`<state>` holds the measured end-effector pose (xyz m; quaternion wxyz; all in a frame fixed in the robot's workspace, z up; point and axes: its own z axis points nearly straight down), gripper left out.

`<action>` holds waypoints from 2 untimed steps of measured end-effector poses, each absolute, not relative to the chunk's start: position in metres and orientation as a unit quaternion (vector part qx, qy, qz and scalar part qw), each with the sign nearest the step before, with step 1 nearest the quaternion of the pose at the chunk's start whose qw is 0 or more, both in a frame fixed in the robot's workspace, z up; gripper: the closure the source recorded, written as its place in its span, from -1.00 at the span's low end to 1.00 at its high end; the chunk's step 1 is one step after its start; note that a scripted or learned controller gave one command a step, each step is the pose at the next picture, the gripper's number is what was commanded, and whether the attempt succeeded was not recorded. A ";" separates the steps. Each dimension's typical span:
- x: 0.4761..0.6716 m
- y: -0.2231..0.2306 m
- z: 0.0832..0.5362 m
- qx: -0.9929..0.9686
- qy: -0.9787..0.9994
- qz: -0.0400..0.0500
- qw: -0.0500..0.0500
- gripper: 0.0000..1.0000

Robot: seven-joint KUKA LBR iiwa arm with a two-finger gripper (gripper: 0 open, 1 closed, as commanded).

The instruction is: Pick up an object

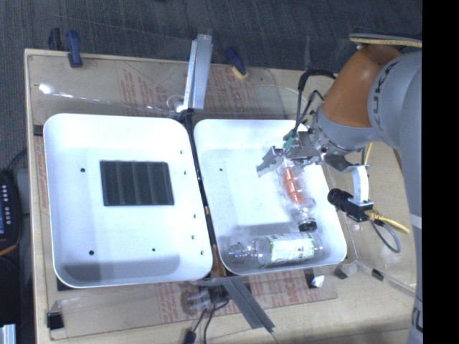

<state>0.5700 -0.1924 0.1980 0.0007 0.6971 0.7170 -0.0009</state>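
Arm [380, 99] over right bin [215, 192] | gripper [276, 160] low in bin, spread unclear | orange bottle [294, 188] just beside gripper, lying flat | clear bottle [276, 251] at bin's near wall | nothing lifted; grasp pending

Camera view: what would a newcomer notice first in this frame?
The grey arm with its orange band reaches in from the right, its end effector low over the right bin. Below it lie a clear bottle with orange contents and a larger white-labelled bottle along the near wall. The left bin shows a dark ribbed rectangle.
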 end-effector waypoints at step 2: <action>0.583 -0.208 0.183 0.616 0.788 0.000 -0.001 -1.00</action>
